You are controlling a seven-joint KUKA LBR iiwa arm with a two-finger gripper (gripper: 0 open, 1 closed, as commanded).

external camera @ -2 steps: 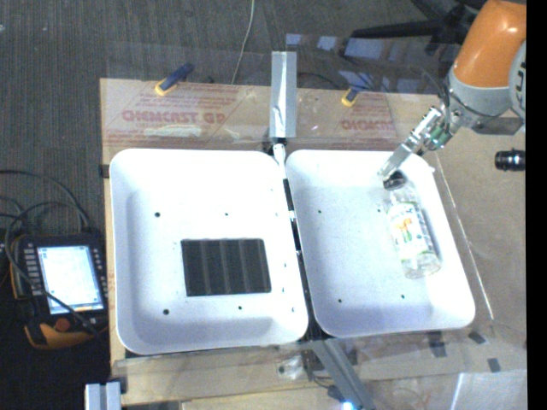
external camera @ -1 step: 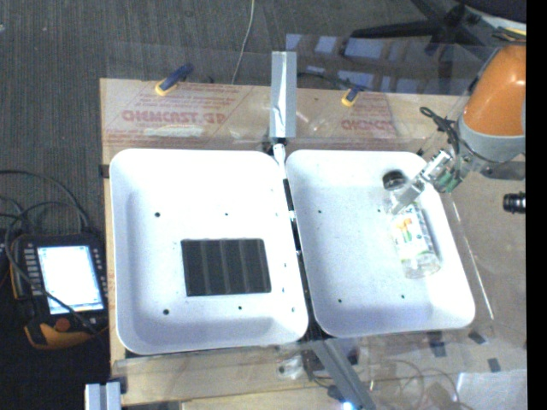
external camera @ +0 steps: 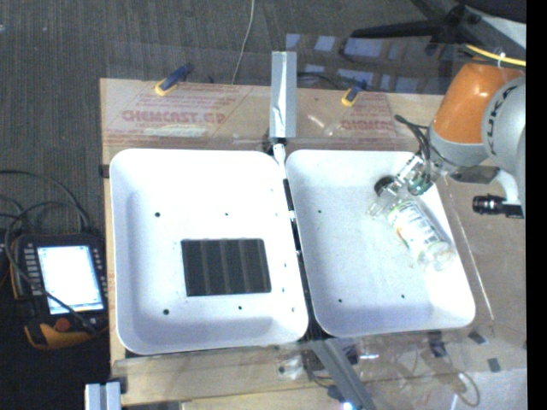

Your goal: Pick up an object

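Clear bottle point(external camera: 420, 231) hugs right bin's point(external camera: 342, 314) far wall under gripper point(external camera: 400, 184), finger state unclear.

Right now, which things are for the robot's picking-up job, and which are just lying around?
For the job:
- gripper
- clear bottle in the right bin

Just lying around:
- dark ridged pad in the left bin
- handheld screen on the floor
- two clamps

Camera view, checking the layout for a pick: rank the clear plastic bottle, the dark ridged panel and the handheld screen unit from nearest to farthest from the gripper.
1. Clear plastic bottle, right bin, just below the gripper.
2. Dark ridged panel, left bin.
3. Handheld screen unit, far left, off the bench.
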